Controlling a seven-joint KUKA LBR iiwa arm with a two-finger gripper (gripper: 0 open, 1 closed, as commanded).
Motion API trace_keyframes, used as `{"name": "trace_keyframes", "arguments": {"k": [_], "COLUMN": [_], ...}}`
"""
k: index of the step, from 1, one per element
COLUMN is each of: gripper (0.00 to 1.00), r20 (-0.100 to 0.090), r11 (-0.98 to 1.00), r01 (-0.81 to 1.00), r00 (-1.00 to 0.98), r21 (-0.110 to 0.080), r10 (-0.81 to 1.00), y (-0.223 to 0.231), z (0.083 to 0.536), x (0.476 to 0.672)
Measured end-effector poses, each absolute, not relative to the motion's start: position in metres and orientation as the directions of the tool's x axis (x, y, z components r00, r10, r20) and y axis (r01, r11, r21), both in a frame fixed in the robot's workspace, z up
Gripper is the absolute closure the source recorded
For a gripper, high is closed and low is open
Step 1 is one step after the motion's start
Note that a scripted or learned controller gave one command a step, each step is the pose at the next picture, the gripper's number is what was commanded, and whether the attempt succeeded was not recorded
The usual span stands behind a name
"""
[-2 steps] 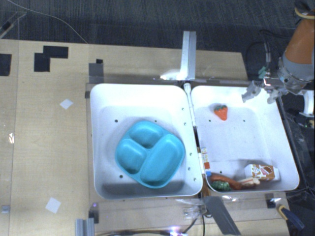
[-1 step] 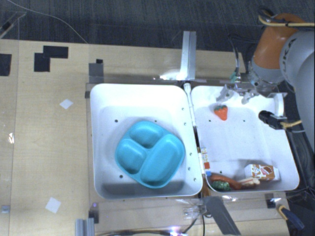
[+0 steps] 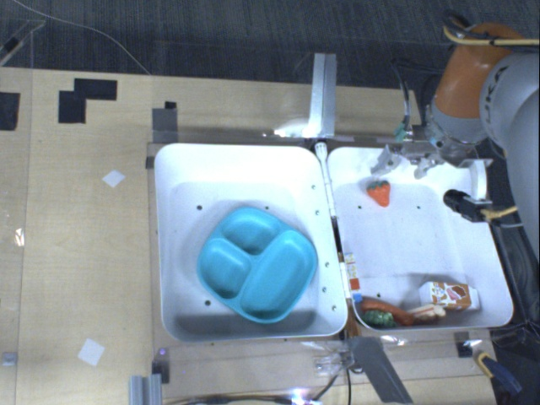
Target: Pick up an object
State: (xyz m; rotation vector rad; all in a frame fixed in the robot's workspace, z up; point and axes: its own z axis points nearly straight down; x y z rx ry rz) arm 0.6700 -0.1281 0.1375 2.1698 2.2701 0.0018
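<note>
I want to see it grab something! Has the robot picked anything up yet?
Not yet, as far as this shows. The gripper is at the far end of the right bin, close to a small orange toy that seems to lie on the bin floor. Grabbing and lifting are left. The carton lies untouched.

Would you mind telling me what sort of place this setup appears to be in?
Most likely a robotics lab bench for pick-up trials: two white bins sit side by side, a grey arm with an orange band reaches in, and toy items like a blue divided plate lie inside.
</note>
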Motion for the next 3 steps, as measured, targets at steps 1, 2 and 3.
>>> {"name": "trace_keyframes", "arguments": {"k": [1, 2, 3], "gripper": [0.00, 1.00, 1.00], "r20": [-0.001, -0.003, 0.000], "r11": [0.122, 0.125, -0.026], "r01": [0.993, 0.992, 1.000], "r00": [-0.122, -0.125, 0.026], "r21": [0.006, 0.011, 0.002], "r10": [0.993, 0.992, 1.000], "y": [-0.127, -0.126, -0.060], "z": [0.086, 0.099, 0.185], "x": [0.644, 0.647, 0.653]}}
